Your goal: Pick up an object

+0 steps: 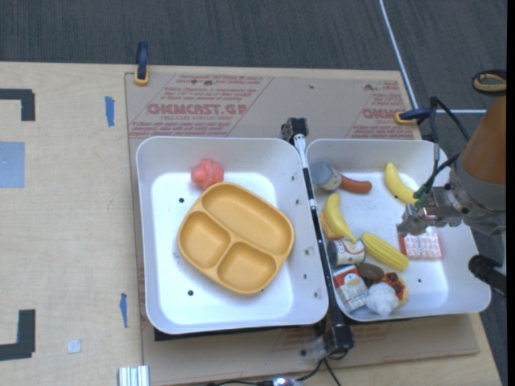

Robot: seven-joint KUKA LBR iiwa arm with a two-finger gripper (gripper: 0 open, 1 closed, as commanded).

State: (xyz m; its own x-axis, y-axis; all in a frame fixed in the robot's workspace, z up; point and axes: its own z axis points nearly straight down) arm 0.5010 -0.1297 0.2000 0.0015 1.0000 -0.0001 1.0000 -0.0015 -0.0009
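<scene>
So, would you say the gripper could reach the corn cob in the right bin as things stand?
Probably yes: the gripper hovers just right of the corn cob, which lies uncovered on top, though a can crowds its left end.

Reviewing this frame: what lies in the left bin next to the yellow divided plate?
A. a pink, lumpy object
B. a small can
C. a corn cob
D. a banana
A: a pink lumpy object sits in the left bin just off the far-left edge of the yellow divided plate; the bananas, corn cob and small can all lie in the right bin.
</scene>
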